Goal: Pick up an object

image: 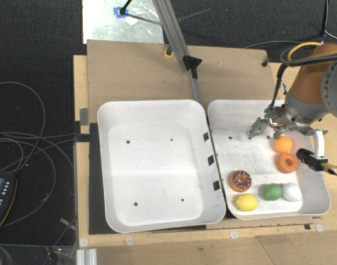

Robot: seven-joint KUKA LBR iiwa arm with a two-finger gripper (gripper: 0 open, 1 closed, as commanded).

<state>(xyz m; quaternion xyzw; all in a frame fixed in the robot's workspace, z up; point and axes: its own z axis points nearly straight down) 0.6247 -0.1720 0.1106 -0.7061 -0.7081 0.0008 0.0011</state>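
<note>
The right bin holds several small toys along its near and right sides. An orange ball lies by the right wall, with an orange ring just below it. Toward the front are a brown sprinkled donut, a yellow lemon, a green piece and a white ball. My gripper hangs over the bin's upper right part, just up and left of the orange ball. It is open, with nothing between its fingers.
The left bin sits beside the right one, joined by black clips at the shared wall. A slanted grey pole crosses the back of the bench. A black cable fitting sticks out near the orange ring.
</note>
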